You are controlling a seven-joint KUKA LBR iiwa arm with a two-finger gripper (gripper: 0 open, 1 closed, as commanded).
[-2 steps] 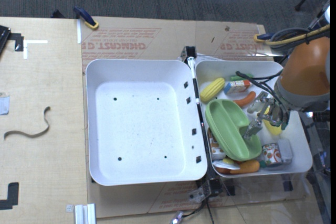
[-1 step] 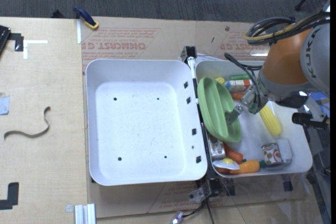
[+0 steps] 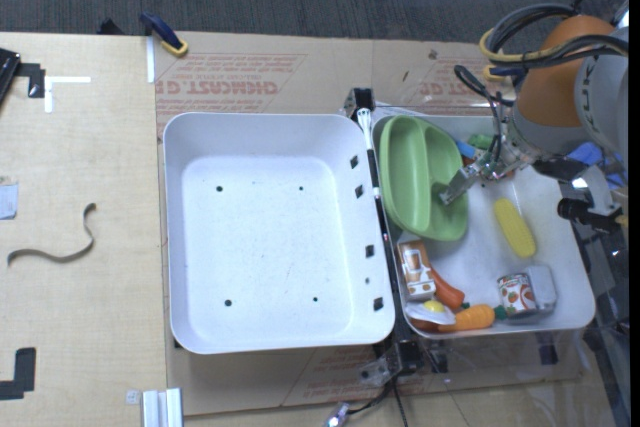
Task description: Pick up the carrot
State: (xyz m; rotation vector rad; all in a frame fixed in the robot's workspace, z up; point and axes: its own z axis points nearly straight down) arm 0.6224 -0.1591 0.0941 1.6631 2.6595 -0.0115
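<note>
At the lower right of the frame, the smooth tapered orange carrot (image 3: pixel 472 317) lies along the near wall of the right bin (image 3: pixel 572 310), between a small printed carton (image 3: pixel 416 270) and a can (image 3: pixel 524 295). Higher up, the gripper (image 3: pixel 456 190) hangs over a glossy green bowl (image 3: pixel 415 173) tilted on its side, with a yellow corn cob (image 3: pixel 516 227) nearby; I cannot tell whether the jaws are open.

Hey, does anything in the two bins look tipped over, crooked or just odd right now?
Yes. In the right bin, the green bowl stands tilted on edge against the left wall rather than flat. The gripper sits at its rim, far from the carrot by the front wall.
</note>
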